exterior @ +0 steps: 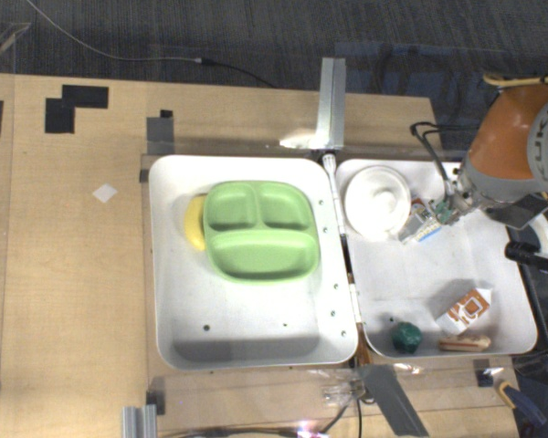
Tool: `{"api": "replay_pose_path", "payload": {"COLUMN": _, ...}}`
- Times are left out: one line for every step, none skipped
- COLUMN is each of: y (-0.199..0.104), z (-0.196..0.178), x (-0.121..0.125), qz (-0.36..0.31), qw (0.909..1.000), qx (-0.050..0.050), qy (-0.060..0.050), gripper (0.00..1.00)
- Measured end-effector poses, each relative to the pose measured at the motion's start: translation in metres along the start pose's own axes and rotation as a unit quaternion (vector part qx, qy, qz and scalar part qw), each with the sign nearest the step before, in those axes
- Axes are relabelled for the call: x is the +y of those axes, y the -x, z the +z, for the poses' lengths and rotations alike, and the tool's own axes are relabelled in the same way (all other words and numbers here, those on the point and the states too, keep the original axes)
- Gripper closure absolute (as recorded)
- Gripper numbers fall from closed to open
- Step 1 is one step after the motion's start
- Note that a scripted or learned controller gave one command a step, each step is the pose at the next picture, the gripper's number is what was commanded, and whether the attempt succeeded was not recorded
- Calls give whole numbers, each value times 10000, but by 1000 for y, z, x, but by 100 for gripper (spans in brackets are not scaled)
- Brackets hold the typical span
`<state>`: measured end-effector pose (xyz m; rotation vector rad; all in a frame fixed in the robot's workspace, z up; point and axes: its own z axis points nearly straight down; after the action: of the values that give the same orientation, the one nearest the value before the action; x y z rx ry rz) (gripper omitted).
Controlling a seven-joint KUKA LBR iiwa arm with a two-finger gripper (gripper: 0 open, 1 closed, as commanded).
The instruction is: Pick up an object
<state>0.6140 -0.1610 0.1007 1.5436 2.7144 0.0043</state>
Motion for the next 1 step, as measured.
{"api": "replay_pose_path", "payload": {"y": 1, "z": -13, "x": 3, "qz": -10, "qw": 10000, "qx": -28, "qy": 31, "gripper": 100}}
